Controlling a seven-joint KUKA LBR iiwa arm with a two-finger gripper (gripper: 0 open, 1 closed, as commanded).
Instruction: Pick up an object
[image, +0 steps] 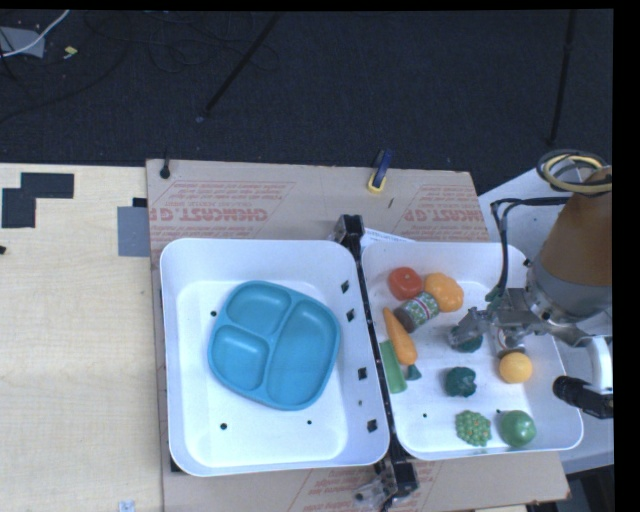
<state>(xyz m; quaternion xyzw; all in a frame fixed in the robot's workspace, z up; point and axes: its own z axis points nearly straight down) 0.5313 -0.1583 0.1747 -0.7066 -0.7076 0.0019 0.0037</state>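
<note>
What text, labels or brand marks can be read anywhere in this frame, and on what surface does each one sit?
Red print, upside down in this view, on the cardboard sheet above the left bin: letters show, too blurred to quote.
Same red print, also upside down, right of the clamp: not legible.
Partial red print on the cardboard's bottom edge: cut off, unreadable.
Label on the small can in the right bin: too small to read.
Blue tray: no text.

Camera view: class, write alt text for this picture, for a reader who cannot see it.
A robot arm reaches in from the right, its hand low over the right white bin of toy foods: a tomato, an orange fruit, a carrot, broccoli and a green apple. The left white bin holds a blue divided plate.
</note>
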